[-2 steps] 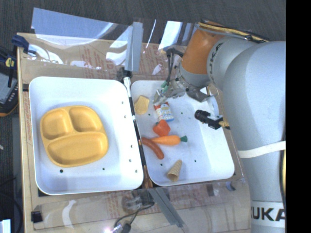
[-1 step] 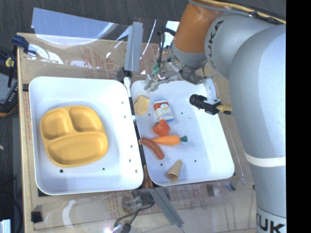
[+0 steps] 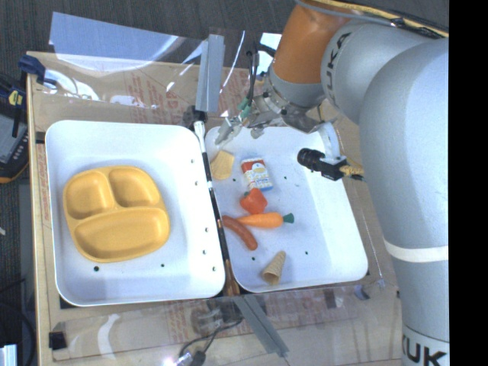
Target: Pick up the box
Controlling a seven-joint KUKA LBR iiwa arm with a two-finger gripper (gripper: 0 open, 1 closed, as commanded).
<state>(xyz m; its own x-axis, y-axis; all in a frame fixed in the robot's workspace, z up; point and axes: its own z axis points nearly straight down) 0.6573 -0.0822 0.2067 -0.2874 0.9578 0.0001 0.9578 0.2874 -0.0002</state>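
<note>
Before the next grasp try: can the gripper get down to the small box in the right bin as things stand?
Probably yes. The box lies flat with its top uncovered, just below the gripper. The cheese wedge and red pepper lie close beside it, leaving little room for the fingers.

My robot arm (image 3: pixel 396 128) is big, round and grey. I see an orange band (image 3: pixel 305 40) above its wrist. Thin wires (image 3: pixel 252 82) curl just beside that band. Dark letters (image 3: pixel 427 349) mark its base.
</note>
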